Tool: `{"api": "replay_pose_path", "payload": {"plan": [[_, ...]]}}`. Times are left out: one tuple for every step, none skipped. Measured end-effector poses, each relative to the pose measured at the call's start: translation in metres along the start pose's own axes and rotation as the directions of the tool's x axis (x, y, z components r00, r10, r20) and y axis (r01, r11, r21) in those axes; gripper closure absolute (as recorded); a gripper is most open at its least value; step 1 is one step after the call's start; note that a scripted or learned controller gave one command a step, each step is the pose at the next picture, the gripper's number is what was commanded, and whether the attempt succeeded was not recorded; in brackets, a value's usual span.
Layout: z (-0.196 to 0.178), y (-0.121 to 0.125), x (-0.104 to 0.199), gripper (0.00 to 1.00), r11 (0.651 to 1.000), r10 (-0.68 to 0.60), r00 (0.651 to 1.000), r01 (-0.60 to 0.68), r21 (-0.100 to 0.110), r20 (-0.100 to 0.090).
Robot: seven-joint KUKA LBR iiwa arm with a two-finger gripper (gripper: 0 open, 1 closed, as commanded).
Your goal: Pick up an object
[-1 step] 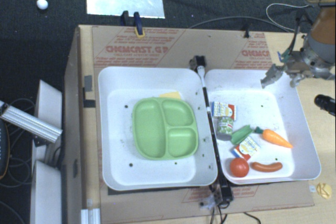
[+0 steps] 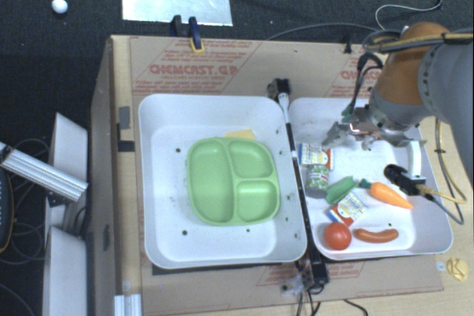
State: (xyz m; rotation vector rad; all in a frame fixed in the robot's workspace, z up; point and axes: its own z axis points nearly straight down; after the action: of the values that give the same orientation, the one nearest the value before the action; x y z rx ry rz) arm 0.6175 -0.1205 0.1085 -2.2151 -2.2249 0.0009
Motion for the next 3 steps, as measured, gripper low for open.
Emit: {"api": "replay_pose_path", "payload": {"plan": [[0.024, 0.052, 0.021, 0.00, 1.000, -0.001, 1.000, 0.001, -0.004, 0.001], [0.023, 0.052, 0.012, 0.00, 1.000, 0.003, 1.000, -0.003, -0.005, 0.002], [0.023, 0.052, 0.000, 0.00, 1.000, 0.004, 1.000, -0.004, -0.005, 0.002]]}}
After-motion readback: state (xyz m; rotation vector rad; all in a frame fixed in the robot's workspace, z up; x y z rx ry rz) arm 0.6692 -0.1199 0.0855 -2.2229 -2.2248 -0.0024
